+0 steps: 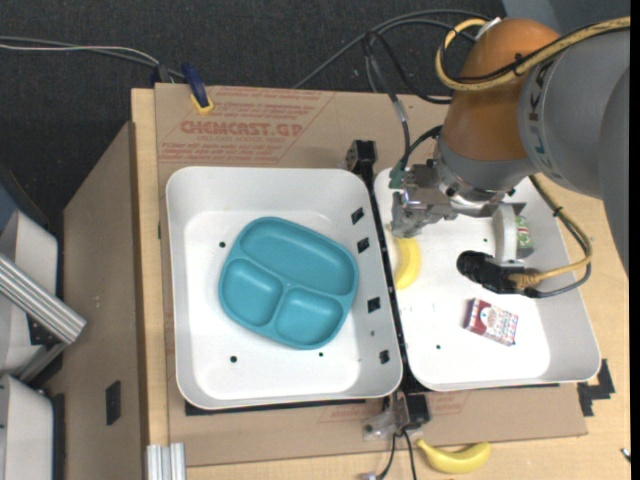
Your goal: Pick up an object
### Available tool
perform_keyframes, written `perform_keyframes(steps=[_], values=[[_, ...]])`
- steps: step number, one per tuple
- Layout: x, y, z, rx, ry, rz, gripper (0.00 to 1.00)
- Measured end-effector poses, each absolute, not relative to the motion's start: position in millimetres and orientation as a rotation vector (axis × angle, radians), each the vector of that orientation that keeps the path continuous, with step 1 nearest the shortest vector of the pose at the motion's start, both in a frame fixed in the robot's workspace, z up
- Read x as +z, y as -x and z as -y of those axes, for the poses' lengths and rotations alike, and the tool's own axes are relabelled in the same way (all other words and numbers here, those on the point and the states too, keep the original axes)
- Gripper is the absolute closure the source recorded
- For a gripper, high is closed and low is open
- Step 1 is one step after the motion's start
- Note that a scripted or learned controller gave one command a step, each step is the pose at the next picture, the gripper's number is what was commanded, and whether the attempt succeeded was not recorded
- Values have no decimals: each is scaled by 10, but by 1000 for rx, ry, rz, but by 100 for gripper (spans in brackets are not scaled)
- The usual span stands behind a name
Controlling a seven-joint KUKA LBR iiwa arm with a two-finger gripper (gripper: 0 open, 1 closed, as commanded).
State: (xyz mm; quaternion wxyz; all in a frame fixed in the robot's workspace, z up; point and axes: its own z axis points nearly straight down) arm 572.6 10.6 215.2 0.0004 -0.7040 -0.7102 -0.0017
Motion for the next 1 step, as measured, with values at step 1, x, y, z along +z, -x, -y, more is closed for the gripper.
perform_keyframes(steps=[1], values=[[2141,-5805,-745,-5,2210,2230,100]])
